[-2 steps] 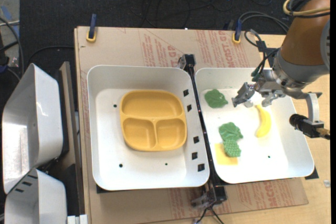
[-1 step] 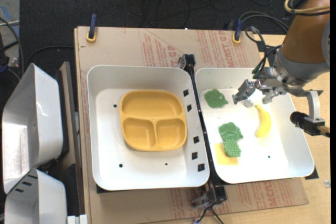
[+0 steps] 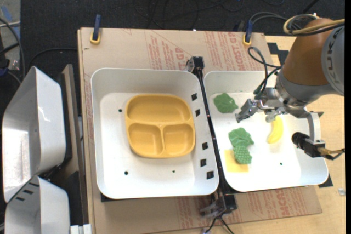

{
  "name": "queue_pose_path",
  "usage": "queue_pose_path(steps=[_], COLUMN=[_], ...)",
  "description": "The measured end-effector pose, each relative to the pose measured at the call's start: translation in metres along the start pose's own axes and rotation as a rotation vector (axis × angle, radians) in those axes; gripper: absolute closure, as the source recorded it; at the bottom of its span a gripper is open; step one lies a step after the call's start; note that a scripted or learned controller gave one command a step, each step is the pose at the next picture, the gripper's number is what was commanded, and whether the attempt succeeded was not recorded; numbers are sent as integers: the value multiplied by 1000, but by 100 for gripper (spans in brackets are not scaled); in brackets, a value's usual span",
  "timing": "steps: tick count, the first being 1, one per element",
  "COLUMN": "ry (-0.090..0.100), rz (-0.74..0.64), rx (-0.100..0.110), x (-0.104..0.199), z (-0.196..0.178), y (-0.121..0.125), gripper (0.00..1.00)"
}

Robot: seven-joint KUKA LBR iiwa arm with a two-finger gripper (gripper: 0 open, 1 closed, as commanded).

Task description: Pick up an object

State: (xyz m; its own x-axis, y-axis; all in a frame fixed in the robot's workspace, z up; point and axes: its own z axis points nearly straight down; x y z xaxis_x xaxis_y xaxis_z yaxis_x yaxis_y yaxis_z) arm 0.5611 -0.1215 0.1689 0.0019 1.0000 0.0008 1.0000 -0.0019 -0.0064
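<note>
Cardboard-topped bench (image 3: 164, 41) on dark carpet, two white bins side by side. Left bin (image 3: 107, 118) holds a yellow divided tray (image 3: 160, 124). Right bin (image 3: 307, 172) holds the candidates: a green leafy piece (image 3: 224, 102) near the top left, a green broccoli-like piece (image 3: 241, 144) lying over a yellow flat square (image 3: 237, 164), and a yellow banana-shaped piece (image 3: 275, 130) just under the wrist.

Gripper (image 3: 247, 110) sits low between the leafy piece and the banana; can't tell if the fingers are apart or together, nothing visibly between them.

Advice: commit to one isolated target, probably the leafy piece or banana. Centre over it, descend square, avoid the bin wall and the stacked broccoli/square pair.
</note>
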Motion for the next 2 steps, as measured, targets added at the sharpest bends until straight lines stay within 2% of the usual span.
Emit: queue_pose_path(steps=[1, 2], ry=[0, 0], rz=[0, 0], rx=[-1, -4], x=[-1, 0], z=[64, 78], y=[3, 3], gripper=[0, 0])
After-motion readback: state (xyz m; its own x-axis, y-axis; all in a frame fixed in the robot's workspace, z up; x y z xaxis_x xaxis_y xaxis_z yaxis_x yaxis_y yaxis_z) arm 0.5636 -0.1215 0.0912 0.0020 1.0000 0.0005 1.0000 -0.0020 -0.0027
